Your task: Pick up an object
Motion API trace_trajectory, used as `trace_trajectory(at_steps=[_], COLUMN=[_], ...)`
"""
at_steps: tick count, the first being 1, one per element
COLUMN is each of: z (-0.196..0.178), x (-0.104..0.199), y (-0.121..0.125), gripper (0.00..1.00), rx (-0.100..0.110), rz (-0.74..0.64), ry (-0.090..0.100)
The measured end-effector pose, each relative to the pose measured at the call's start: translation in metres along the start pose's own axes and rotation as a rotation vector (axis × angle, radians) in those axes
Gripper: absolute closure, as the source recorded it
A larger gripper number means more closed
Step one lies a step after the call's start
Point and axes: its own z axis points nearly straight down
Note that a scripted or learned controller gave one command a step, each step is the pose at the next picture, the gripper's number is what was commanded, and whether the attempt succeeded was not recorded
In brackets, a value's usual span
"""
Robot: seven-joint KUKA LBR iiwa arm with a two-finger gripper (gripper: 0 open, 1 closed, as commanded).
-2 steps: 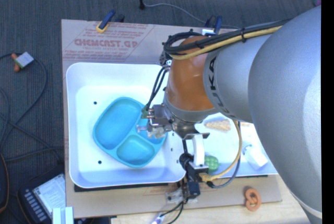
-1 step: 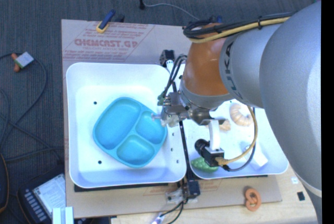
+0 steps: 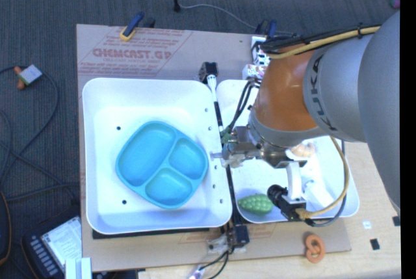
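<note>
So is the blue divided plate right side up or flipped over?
Right side up: the blue divided plate shows its three hollow compartments, lying in the left bin.

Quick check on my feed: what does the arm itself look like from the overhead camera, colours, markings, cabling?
The arm is a thick grey casing with dark lettering, ending in a broad orange band above the wrist. Black and yellow cables run along its top, and more cables loop below the metallic wrist hardware.

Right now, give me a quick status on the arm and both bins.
Arm low over right bin. Green object lies at that bin's near edge, unheld. Blue divided plate sits in left bin.
</note>
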Motion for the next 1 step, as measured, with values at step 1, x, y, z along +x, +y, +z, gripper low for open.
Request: trace_trajectory(at_steps=[1], z=[0.0151], x=[-0.0811], y=[-0.0051], gripper=[1.0], rx=[0.0], rz=[0.001], ry=[0.0])
